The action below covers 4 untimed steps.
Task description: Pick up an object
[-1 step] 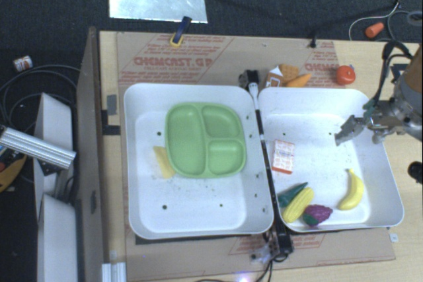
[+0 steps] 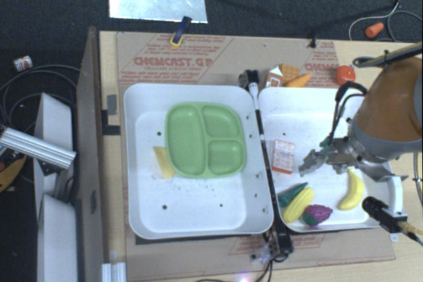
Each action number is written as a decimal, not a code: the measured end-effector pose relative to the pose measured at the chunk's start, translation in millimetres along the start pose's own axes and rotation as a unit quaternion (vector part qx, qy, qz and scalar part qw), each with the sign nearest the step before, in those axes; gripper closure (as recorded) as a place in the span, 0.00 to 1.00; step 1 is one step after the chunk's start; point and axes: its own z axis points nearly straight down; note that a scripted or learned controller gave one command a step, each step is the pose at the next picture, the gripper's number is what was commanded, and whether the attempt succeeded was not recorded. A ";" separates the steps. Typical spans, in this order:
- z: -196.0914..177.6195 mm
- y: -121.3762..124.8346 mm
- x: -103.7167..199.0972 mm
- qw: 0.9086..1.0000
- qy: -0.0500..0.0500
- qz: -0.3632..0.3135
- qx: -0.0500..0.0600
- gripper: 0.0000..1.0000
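Observation:
In the right bin (image 2: 310,112), my gripper (image 2: 310,163) hovers near the middle with its fingers spread open and nothing between them. A small white and orange packet (image 2: 283,156) lies just left of the fingertips. Below the gripper rest a yellow corn cob with green husk (image 2: 295,200) and a purple grape bunch (image 2: 318,213). A yellow banana (image 2: 351,191) lies to the lower right, partly under the arm.
The left bin (image 2: 142,142) holds a green divided plate (image 2: 204,140) and a yellow wedge (image 2: 163,162). Behind the right bin, on the cardboard, sit a carrot (image 2: 298,80), an orange box (image 2: 276,76) and an orange ball (image 2: 346,73). The arm's grey body (image 2: 390,115) covers the bin's right side.

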 end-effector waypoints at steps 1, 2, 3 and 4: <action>101.7 2.6 0.3 1.000 -0.002 0.003 -0.006 0.00; 96.0 128.8 -15.1 1.000 -0.004 0.000 -0.011 0.00; 95.8 185.1 -22.7 1.000 -0.003 0.000 -0.009 0.00; 97.5 173.8 -2.0 1.000 -0.002 0.000 -0.005 0.00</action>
